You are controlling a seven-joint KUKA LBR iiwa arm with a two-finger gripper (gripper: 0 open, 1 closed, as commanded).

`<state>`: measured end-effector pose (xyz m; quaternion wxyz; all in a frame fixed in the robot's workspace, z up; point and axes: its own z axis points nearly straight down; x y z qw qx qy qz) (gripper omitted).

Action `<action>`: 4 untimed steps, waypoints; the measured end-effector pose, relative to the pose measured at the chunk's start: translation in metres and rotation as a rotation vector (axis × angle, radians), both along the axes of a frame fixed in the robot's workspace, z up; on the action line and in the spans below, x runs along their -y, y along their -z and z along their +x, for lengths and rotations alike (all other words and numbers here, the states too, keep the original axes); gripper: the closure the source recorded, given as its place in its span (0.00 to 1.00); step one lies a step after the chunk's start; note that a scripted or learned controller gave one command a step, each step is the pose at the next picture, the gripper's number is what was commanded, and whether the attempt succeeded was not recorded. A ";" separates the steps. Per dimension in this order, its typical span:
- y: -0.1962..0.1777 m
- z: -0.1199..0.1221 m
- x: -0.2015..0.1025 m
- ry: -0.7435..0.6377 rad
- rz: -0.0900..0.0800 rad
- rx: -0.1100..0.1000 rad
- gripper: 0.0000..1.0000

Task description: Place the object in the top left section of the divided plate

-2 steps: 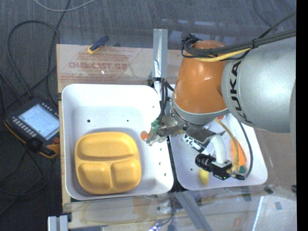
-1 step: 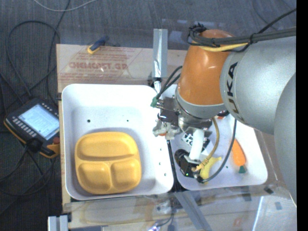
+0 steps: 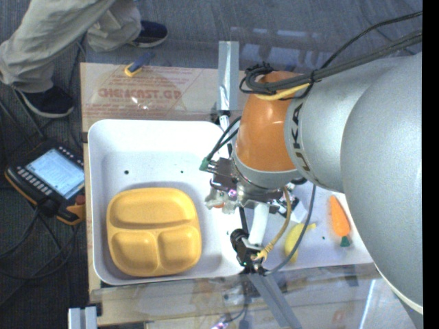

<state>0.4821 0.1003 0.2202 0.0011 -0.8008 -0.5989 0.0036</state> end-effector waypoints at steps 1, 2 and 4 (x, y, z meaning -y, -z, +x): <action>-0.008 0.000 -0.051 -0.039 0.000 0.000 1.00; 0.017 0.000 0.010 -0.037 -0.001 0.000 1.00; -0.005 0.000 -0.031 -0.038 0.000 0.001 1.00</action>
